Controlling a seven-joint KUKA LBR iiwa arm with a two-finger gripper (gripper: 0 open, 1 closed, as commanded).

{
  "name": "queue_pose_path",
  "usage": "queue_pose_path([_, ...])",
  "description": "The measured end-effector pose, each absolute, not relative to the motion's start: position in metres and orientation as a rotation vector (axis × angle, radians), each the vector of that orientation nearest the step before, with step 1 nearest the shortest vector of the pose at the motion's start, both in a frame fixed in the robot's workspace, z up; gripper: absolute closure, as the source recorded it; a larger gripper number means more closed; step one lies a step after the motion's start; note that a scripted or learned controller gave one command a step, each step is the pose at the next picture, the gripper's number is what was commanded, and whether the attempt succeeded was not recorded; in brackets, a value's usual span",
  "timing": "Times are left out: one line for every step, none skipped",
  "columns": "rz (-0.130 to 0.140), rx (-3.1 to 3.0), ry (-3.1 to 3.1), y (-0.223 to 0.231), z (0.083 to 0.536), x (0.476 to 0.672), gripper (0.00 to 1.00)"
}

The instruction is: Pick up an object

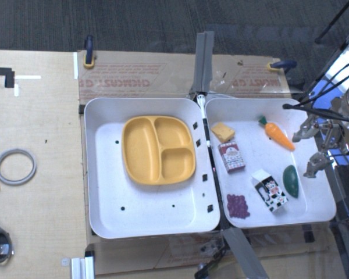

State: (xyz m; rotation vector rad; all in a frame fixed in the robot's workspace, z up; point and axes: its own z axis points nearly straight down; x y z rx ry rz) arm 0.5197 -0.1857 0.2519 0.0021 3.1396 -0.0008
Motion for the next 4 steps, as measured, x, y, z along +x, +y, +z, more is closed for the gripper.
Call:
queue_pose_path([-0.002,0.059,3.138,-0.221,0.261,0.603,0.0])
queue_pose_path([-0.002,0.398,3.113,-0.221,0.191,0.628,0.0])
queue_pose_path([-0.002,1.007,2.956,-0.191,0.112,0.623,0.0])
queue_pose_path([-0.002,0.998,2.951,-0.19,0.123,0.625,1.0])
